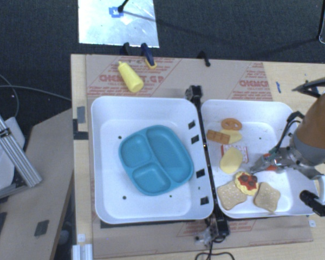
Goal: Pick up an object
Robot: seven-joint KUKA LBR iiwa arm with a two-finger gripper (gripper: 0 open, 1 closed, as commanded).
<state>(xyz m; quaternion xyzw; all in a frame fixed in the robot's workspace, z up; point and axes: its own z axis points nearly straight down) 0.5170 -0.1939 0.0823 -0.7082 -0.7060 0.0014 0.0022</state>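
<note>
Right now pincer hovers beside pizza.

arm: cut off by the right edge | gripper: fingers too small and blurred to read | bench: right edge cut off | right bin: right rim hidden under the arm

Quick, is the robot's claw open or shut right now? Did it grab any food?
Gripper: low over the right bin, by the red-topped food; open or shut cannot be told, and no food shows in its grasp.
</note>
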